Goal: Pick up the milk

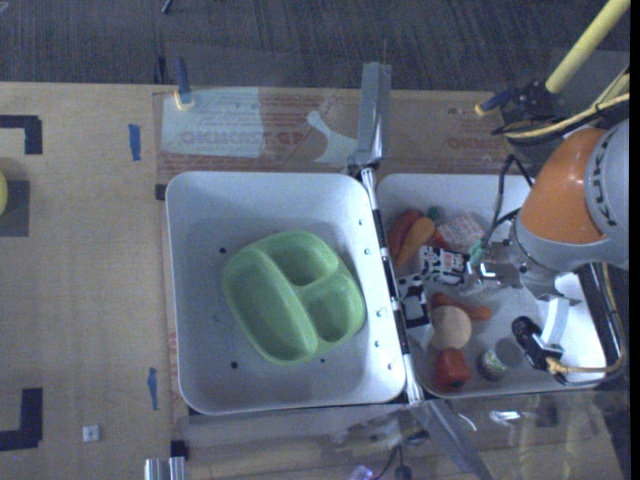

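Camera view has us low in the right bin (pixel 590 368), gripper (pixel 478 265) reaching at the milk (pixel 440 264) beside the carrot (pixel 416 238); finger state we can't tell, so next comes a firm close and lift.

Grey arm (pixel 610 183) with fat orange band (pixel 560 203), silver wrist block, black cable looping off the wrist.

divided plate (pixel 293 296) in left bin (pixel 200 208); milk (pixel 441 263) in right bin (pixel 470 184)
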Robot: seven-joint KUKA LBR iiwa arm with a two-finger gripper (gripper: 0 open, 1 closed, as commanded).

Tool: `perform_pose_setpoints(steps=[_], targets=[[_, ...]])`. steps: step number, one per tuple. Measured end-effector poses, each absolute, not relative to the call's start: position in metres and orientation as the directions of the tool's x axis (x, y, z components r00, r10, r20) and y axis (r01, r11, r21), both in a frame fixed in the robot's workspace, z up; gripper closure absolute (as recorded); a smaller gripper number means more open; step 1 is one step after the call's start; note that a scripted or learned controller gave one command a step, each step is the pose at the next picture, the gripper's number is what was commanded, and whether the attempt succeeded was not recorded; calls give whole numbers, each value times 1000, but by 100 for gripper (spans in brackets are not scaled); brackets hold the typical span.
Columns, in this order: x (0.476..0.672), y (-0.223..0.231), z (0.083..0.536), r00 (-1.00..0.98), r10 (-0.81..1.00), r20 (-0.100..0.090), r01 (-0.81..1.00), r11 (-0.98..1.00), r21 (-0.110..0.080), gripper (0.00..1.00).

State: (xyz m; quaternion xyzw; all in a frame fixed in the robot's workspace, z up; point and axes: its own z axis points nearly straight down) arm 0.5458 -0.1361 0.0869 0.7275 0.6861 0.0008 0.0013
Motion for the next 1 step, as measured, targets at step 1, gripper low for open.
perform_pose_setpoints(steps=[1], targets=[[515,-67,183,-178,984,0,984,178,0,100]])
